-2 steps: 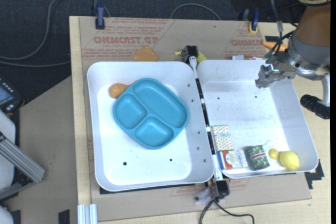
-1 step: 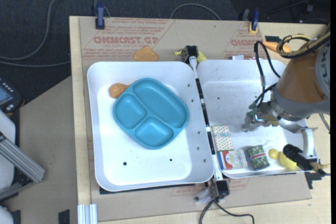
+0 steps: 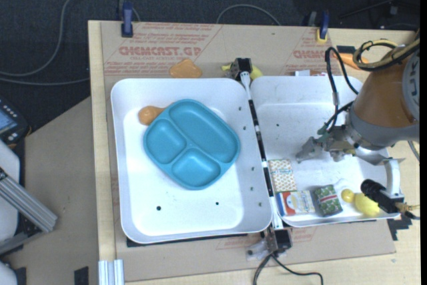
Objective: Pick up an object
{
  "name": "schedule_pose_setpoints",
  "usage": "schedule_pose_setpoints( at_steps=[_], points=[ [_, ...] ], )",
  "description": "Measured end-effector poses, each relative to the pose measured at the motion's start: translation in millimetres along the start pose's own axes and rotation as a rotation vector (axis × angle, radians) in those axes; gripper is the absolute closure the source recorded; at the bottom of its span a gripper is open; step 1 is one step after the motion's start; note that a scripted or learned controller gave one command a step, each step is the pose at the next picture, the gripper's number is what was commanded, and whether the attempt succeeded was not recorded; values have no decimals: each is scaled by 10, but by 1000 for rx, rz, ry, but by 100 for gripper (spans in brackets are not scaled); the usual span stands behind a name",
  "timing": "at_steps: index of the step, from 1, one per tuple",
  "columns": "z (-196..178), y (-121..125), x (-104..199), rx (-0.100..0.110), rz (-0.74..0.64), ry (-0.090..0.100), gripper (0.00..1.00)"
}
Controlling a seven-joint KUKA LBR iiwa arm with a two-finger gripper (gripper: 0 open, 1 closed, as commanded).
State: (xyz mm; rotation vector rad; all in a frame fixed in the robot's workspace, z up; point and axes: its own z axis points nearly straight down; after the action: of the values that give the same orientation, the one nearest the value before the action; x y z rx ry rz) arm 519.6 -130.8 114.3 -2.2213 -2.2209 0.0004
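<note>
Small packets [image 3: 303,197] lie just below the gripper [image 3: 319,147].

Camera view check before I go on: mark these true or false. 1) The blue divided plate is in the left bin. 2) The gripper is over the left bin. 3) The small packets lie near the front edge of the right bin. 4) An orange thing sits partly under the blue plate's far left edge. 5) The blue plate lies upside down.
1) True: the blue divided plate lies in the left bin.
2) False: the gripper is over the right bin.
3) True: the patterned packet, the red and white packet and the green packet lie there.
4) True: the orange thing peeks out there.
5) False: its compartments face up.
</note>
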Motion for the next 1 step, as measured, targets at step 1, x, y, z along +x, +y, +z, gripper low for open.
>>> schedule_pose_setpoints(
  at_steps=[1],
  points=[
    [-804,871,-759,-16,0,-10,0]
  ],
)
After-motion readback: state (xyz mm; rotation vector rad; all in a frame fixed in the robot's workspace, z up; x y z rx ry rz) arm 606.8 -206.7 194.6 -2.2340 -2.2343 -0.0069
